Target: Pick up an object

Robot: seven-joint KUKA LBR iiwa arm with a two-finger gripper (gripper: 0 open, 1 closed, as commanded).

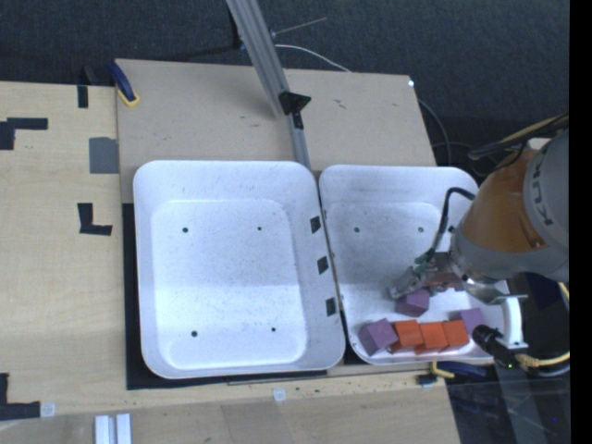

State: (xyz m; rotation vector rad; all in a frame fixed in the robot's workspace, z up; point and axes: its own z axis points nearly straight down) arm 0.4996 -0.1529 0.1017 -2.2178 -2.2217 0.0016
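Note:
My gripper (421, 280) is down inside the right bin (384, 181), near its front right part. A small purple block (413, 302) lies right at the gripper's tip, touching or nearly touching it. Along the bin's front wall sit another purple block (376, 335), a row of orange blocks (429, 335) and a third purple block (471, 319). The arm's orange band (499, 213) and grey body hide the bin's right side.
The left bin (141, 185) stands beside the right one, with a shared rim between them. A slanted metal pole (268, 58) rises from the bench behind the bins. Cables lie off the right edge of the bench.

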